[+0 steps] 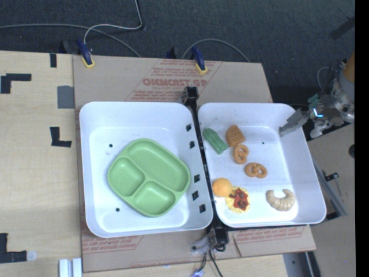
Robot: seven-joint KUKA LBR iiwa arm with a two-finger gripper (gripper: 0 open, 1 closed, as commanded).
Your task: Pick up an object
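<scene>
The right bin (300, 172) holds several toy foods. A green pickle (214, 140) and a brown bread piece (234, 135) lie at its back left. Two pretzels (241, 153) (255, 169) sit in the middle. Along the front are an orange ball (221, 187), a red and yellow piece (238, 199) and a pale croissant (281, 199). My gripper (298, 133) hangs over the bin's back right rim, well apart from all the food. Its fingers are spread open with nothing between them.
A green divided plate (149, 176) lies in the left bin (95, 131). A black clip divider (199, 154) runs between the two bins. Cardboard (167, 79) and cables lie behind them.
</scene>
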